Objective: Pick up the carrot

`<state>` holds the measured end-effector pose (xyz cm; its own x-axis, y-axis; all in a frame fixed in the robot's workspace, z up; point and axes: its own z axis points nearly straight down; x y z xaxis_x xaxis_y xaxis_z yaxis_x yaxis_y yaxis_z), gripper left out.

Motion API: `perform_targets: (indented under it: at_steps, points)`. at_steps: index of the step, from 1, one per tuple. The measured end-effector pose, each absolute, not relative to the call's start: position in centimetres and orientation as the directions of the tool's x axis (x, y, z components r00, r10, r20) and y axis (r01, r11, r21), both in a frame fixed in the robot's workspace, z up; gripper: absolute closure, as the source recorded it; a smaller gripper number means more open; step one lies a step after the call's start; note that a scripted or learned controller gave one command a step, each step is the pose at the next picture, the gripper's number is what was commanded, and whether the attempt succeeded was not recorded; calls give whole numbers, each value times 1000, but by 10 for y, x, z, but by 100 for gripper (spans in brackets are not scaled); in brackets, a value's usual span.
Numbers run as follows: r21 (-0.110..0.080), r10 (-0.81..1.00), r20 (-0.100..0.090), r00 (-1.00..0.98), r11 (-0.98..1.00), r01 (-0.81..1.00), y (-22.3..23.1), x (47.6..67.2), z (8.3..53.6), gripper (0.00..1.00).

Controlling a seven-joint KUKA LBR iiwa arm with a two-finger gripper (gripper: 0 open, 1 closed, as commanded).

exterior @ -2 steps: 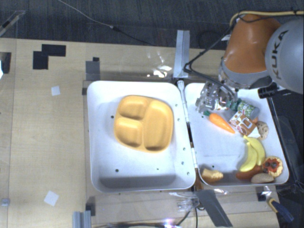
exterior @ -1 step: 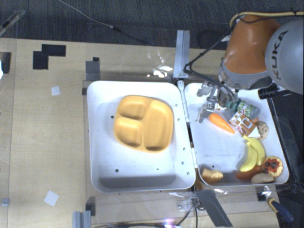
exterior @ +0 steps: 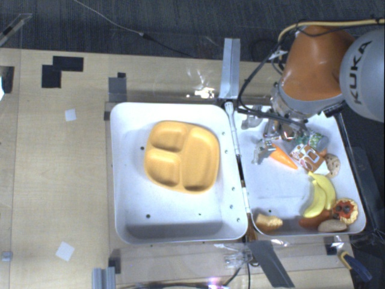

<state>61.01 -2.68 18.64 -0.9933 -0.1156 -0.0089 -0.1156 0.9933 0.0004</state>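
Carrot (exterior: 283,158) under gripper (exterior: 269,144) — banana (exterior: 319,195) near, carton (exterior: 307,154) touching.

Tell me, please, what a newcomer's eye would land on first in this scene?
Probably the yellow three-compartment plastic tray in the middle of the left white bin. Next, the grey-and-orange arm's gripper low in the right white bin, right by the small orange carrot, with yellow bananas nearer the front.

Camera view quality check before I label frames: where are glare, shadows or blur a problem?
Camera view: glare on the bench above the left bin; soft shadow beneath the yellow tray; the gripper looks dark and slightly blurred beside the carrot; the right bin is evenly lit.
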Motion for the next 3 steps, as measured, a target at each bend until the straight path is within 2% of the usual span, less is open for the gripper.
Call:
perform_targets:
  at_steps: [1, 2, 3]
  points:
    - [-3, -282, -8, -959, 959, -282, -82, 570, 150, 0]
    - [-2, -166, -15, -986, 986, -166, -93, 607, 90, 0]
    - [-4, -169, -25, -985, 986, -169, -91, 610, 103, 100]
